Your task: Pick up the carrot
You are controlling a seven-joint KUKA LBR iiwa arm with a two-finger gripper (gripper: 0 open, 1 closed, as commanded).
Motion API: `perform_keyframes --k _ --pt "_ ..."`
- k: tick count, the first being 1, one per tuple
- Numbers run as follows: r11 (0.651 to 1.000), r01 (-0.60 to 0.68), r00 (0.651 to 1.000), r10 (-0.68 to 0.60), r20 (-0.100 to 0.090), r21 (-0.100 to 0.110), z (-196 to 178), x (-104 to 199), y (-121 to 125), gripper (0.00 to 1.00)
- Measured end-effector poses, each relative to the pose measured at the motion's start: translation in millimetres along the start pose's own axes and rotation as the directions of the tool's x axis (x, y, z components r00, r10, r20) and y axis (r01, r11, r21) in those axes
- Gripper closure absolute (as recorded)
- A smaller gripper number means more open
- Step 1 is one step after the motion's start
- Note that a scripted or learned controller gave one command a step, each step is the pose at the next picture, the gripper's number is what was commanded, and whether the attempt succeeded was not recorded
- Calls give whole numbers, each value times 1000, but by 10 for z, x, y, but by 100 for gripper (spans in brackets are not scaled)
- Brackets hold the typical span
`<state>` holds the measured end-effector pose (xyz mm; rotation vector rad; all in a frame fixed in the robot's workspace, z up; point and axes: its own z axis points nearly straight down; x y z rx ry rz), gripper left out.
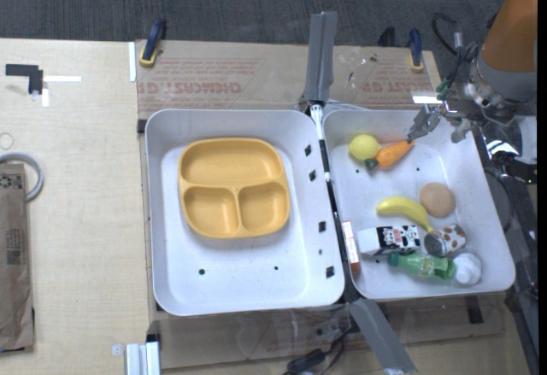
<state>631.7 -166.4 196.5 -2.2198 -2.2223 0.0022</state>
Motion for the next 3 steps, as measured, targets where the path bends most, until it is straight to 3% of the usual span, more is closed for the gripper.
perform_keyframes --k 1,2,3 --pt "992 -129 992 129 1 -3 1033 199 279 0" --pt "991 -132 991 132 5 3 947 167 254 100" --pt "902 -431 902 431 1 -1 -239 257 271 100"
